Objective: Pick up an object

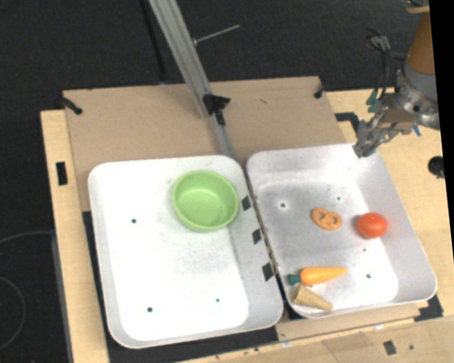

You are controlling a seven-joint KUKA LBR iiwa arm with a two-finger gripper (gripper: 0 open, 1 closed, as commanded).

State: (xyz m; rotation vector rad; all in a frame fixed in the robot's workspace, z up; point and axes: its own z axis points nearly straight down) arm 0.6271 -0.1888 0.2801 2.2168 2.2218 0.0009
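Observation:
The right bin (290,174) holds a brown pretzel (326,219), a red tomato (371,225), an orange carrot (322,274) with a green end, and a tan wedge (312,298) at its front edge. A green bowl (205,200) sits in the left bin (139,265) near its back right corner. My gripper (365,144) hangs over the back right corner of the right bin, well behind the tomato and apart from every object. Nothing shows between its fingers.
A grey metal post (185,57) slants up from the gap between the bins toward the back. Brown board (141,121) lies behind both bins. The bench's front edge runs just past the bins.

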